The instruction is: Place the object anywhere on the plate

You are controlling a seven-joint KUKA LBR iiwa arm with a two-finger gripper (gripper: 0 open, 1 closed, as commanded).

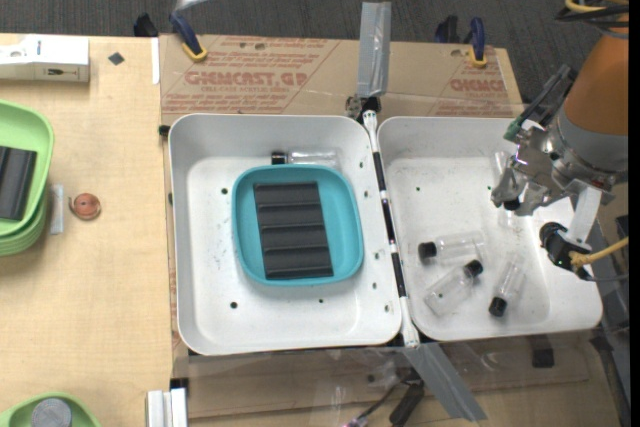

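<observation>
A teal plate [345, 215] with a black ridged insert [292, 229] lies in the left bin [195, 245]. A clear vial with a black cap [305, 157] lies just behind the plate, against the bin's back wall. In the right bin [430, 165], three more clear, black-capped vials lie near the front: one [452, 246] in the middle, one [450, 287] in front of it, and one [506, 285] to the right. My gripper [510, 198] hangs over the right bin's right half, above and behind these vials. Nothing shows in its grasp.
A green bowl [22, 180] holding a dark object sits at the left edge of the wooden bench. A small red disc [86, 206] and a white box [45, 60] lie near it. Cardboard [330, 75] clamped behind both bins rises at the back.
</observation>
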